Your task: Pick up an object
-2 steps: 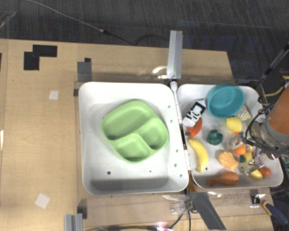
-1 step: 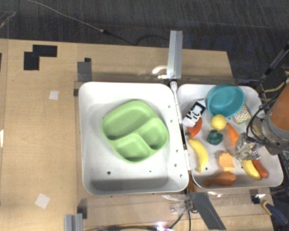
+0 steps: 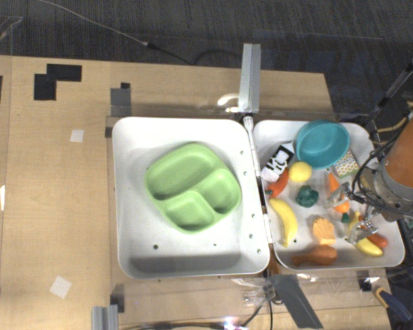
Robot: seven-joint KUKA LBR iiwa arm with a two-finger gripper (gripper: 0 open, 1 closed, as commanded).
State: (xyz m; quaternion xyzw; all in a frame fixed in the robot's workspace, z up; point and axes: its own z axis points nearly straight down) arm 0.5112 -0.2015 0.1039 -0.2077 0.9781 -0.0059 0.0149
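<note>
**Arm low over the crowded right bin**

The pincer (image 3: 361,220) hangs low at the right side of the right bin (image 3: 382,256), among small toy foods; whether it is spread or pressed together, I cannot tell. A banana (image 3: 285,218), a lemon (image 3: 300,172) and a blue bowl (image 3: 321,144) lie near. I judge the approach is in hand; next comes closing on one piece and lifting.

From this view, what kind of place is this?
Likely a robot picking test bench: two white bins, one bearing a green divided tray, the other toy food like a banana, with an arm reaching in.
</note>
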